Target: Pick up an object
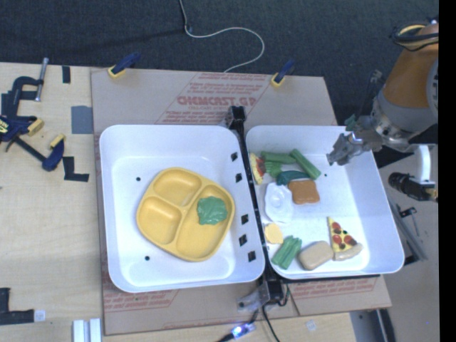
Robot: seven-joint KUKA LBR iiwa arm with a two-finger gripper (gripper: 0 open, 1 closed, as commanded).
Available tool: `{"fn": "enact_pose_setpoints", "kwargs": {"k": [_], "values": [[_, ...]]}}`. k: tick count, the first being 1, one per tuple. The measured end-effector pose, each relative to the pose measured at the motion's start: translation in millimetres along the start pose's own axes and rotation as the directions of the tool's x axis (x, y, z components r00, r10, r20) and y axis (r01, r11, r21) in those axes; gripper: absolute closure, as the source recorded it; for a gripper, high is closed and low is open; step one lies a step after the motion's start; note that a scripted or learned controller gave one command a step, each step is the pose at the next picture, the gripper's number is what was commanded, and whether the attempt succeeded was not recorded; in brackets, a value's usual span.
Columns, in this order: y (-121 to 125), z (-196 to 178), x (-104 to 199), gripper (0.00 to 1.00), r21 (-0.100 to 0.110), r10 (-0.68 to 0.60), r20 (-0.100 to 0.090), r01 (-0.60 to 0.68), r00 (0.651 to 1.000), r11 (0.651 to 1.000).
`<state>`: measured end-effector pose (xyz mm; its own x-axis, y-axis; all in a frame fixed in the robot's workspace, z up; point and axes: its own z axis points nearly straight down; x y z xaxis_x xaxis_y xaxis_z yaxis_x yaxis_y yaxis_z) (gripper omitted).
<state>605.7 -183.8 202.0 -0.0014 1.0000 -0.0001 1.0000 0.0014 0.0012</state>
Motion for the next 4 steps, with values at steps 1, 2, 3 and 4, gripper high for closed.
{"fn": "enact_pose_setpoints", "kwargs": {"k": [1, 2, 3, 4], "values": [[0, -22, 1, 1.0, 0.002, 0.0, -0.001, 0.0, 1.0, 1.0], [-4, -25, 54, 1.0, 0.003, -0.002, -0.001, 0.002, 1.0, 1.0], [-30, -27, 102, 1.0, 0.004, -0.004, -0.002, 0.004, 1.0, 1.0], [-42, -32, 159, 1.0, 0.004, -0.003, -0.001, 0.003, 1.0, 1.0]]}}
